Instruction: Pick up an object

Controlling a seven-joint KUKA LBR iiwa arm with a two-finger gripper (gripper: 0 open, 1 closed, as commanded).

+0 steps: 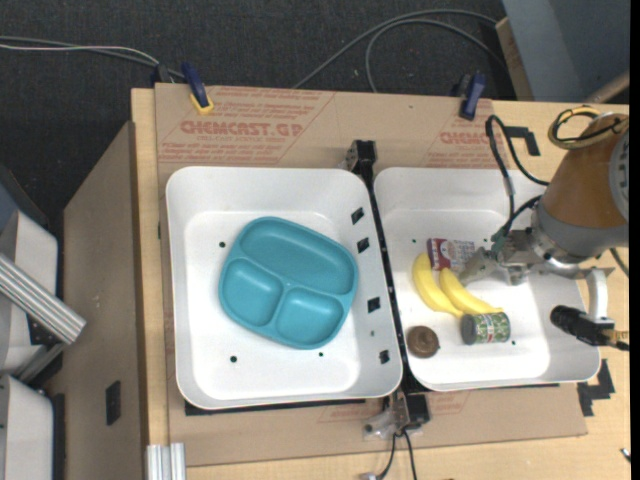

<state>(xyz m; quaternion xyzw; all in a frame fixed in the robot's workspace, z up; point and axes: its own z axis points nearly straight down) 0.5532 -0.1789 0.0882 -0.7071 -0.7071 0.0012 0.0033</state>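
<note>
The right bin (530, 360) holds two yellow bananas (438, 286), a small red and white packet (450, 252) behind them, a green-labelled can (485, 327) lying on its side, and a brown round disc (424, 342) near the front left corner. My gripper (492, 264) reaches in from the right, low over the bin, with its tip close to the right end of the bananas and beside the packet. I see nothing held in it. The grey wrist and orange band hide the bin's right wall.
A teal divided plate (288, 281) lies in the middle of the left bin (185, 298). A black divider with clips (372, 258) runs between the bins. Cables loop over the bench behind the right bin.
</note>
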